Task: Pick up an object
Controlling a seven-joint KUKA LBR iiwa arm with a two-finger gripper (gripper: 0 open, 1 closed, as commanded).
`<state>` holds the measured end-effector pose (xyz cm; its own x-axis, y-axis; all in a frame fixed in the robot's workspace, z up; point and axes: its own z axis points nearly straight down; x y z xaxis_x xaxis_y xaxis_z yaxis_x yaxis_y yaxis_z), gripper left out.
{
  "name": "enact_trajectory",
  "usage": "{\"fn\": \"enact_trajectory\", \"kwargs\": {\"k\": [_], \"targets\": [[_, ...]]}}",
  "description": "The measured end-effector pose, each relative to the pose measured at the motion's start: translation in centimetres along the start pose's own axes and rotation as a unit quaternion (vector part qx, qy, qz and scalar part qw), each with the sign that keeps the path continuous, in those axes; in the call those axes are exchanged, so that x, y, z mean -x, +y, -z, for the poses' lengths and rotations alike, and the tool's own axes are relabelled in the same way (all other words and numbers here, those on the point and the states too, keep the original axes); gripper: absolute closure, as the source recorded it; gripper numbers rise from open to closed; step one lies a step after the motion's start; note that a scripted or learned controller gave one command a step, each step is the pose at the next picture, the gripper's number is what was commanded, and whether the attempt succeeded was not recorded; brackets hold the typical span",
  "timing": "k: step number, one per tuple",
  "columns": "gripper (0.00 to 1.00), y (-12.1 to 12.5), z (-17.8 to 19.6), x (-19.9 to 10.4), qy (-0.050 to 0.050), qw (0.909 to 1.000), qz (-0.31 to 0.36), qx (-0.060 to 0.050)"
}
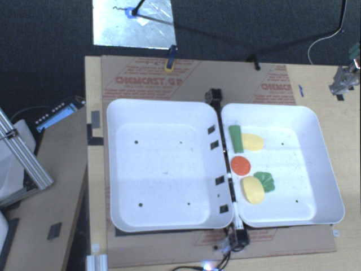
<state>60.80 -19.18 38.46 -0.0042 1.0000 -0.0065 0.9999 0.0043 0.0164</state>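
Note:
Several small objects lie in the left part of the right bin [316, 130]. A green block [235, 139] lies next to a yellow oval piece [253, 143]. Below them sits an orange-red disc [241, 165]. Nearer the front, a second yellow piece [253, 190] touches a green leafy piece [265, 181]. My gripper [344, 81] shows as a grey metal part at the right edge, beyond the right bin's far right corner and well away from the objects. Nothing hangs from it.
The left bin [163, 123] stands beside the right one, joined by black clips [223, 162] along the shared wall. A silver sheet [132, 16] lies at the back. An aluminium frame [25, 160] stands at the left. A white cable [327, 35] runs at the back right.

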Motion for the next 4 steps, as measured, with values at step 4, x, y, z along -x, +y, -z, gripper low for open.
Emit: {"fn": "enact_trajectory", "kwargs": {"k": [4], "targets": [[1.00,-0.6,3.2,0.7,-0.002,1.0000,-0.005,0.002]]}}
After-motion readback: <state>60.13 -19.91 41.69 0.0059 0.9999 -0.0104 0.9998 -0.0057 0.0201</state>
